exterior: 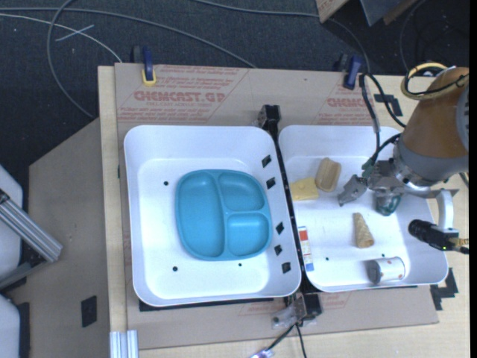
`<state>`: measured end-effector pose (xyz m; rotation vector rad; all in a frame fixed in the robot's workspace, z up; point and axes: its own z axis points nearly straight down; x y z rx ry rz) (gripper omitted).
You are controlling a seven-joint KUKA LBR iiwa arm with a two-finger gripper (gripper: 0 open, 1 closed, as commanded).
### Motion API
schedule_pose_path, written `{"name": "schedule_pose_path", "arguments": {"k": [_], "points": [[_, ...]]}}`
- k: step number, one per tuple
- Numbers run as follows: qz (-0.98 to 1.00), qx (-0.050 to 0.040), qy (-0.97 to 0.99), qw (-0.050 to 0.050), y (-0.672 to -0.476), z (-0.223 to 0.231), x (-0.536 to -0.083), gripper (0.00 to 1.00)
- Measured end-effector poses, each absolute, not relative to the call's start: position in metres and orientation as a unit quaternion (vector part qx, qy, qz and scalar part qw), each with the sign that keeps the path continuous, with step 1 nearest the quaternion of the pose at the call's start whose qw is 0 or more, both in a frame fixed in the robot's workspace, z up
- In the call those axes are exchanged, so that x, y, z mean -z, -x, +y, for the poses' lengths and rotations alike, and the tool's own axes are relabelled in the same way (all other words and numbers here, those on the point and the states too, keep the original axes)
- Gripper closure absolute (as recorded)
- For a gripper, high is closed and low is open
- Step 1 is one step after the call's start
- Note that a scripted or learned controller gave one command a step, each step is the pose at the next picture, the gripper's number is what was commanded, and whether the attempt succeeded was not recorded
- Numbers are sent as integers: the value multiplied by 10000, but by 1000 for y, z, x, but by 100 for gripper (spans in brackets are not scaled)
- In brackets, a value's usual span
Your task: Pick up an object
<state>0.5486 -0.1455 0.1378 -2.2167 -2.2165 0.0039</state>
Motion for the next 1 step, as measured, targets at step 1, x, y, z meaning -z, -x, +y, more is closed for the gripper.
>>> {"name": "schedule_pose_path", "arguments": {"k": [1], "points": [[-7071, -15, 7071, 37, -547, -145, -85, 0]]}}
